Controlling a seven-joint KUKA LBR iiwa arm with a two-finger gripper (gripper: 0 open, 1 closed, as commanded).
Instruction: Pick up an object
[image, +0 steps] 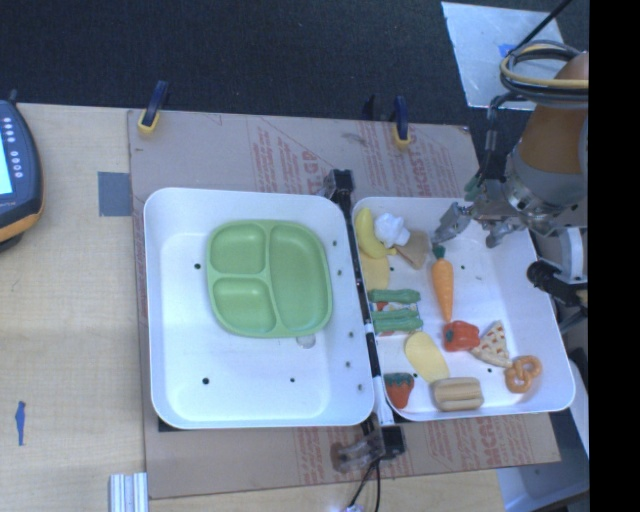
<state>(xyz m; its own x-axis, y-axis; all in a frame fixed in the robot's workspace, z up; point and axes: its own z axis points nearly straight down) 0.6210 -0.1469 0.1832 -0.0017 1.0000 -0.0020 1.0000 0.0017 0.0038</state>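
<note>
jaws (470, 226) spread above carrot (442, 287) | cardboard (290, 165) print unreadable

Both white bins (180, 400) look like smooth, faintly glossy plastic, as does the green divided plate (270, 278). The desk (70, 330) shows pale matt wood grain beneath brown printed cardboard (250, 150).

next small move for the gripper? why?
Probably lower the gripper and shift it slightly toward the carrot. Its open fingers sit over the right bin near the far wall with nothing between them, and the carrot lies just below them in the view, apart from the red pepper and pizza slice.
</note>
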